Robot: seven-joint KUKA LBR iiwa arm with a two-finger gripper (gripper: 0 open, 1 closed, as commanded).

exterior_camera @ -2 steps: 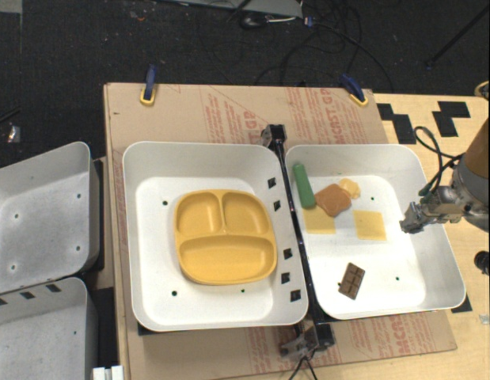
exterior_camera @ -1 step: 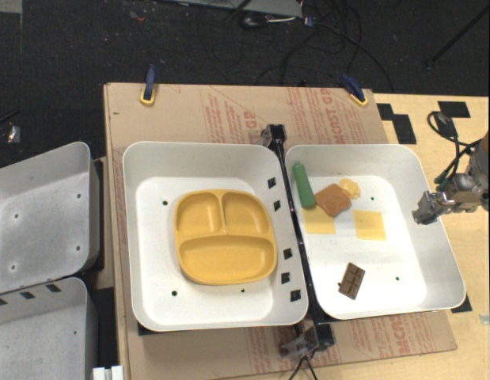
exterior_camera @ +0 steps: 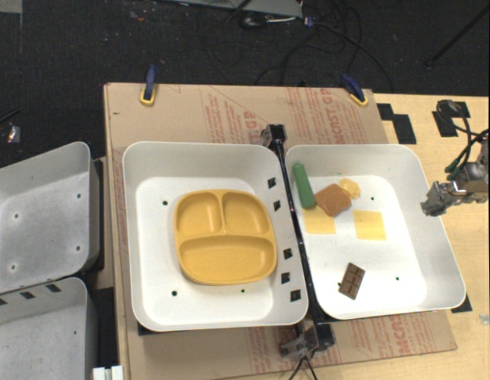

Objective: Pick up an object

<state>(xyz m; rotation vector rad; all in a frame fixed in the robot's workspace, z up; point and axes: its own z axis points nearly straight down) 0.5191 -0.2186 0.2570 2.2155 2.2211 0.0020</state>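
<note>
End effector (exterior_camera: 439,199) at the right bin's (exterior_camera: 434,248) right rim, above the desk (exterior_camera: 229,117); whether wide or narrow cannot be told. Right bin holds: green stick (exterior_camera: 304,185) by the divider, brown lump (exterior_camera: 333,200) touching a small yellow piece (exterior_camera: 350,187), two flat yellow squares (exterior_camera: 370,225), dark chocolate bar (exterior_camera: 351,280) nearer the front. Left bin: yellow divided plate (exterior_camera: 226,237).
</note>
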